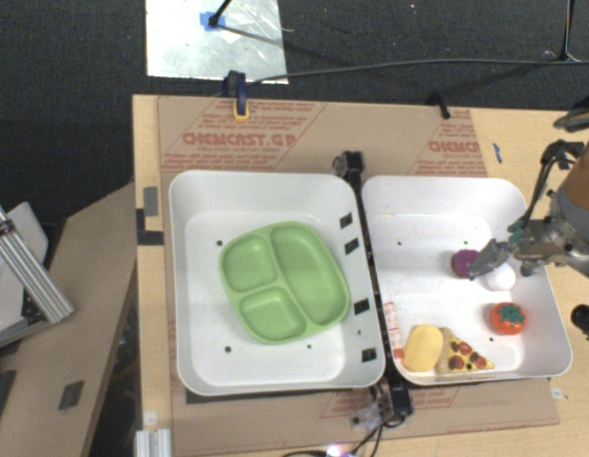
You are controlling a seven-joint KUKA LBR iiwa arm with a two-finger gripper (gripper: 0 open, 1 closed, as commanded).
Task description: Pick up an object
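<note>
The pick is not yet made: the gripper hangs low in the right bin, whether spread or closed I cannot tell, with the purple object at its nine o'clock, apparently touching but ungrasped.

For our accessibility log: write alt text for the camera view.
A grey robot arm reaches in from the right, its gripper low over the right white bin beside a purple object and a white one. That bin also holds a tomato, a yellow item and a pizza slice. The left bin holds a green divided plate.
</note>
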